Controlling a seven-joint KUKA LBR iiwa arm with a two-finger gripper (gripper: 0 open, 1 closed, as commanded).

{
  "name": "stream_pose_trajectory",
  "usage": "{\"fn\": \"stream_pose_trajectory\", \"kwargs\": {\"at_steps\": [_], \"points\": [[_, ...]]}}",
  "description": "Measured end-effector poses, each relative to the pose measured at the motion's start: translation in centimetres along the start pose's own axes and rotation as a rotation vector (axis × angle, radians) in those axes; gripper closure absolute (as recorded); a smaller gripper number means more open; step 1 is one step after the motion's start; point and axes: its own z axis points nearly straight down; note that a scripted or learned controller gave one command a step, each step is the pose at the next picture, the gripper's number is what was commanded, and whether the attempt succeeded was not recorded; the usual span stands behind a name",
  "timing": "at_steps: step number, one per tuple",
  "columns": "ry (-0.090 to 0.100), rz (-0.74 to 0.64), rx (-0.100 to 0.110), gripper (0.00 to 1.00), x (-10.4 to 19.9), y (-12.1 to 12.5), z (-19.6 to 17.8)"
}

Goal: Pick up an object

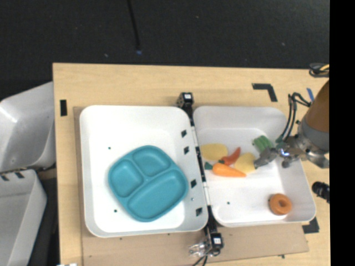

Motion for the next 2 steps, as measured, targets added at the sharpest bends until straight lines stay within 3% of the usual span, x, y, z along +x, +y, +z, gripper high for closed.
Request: {"fn": "stream_pose_trajectory", "kwargs": {"at_steps": [1,2], "points": [[0.0,0.001,0.0,0.0,-0.1,0.0,5.3],[-0.002,0.004,-0.008,1.0,-0.2,0.1,3.9]]}}
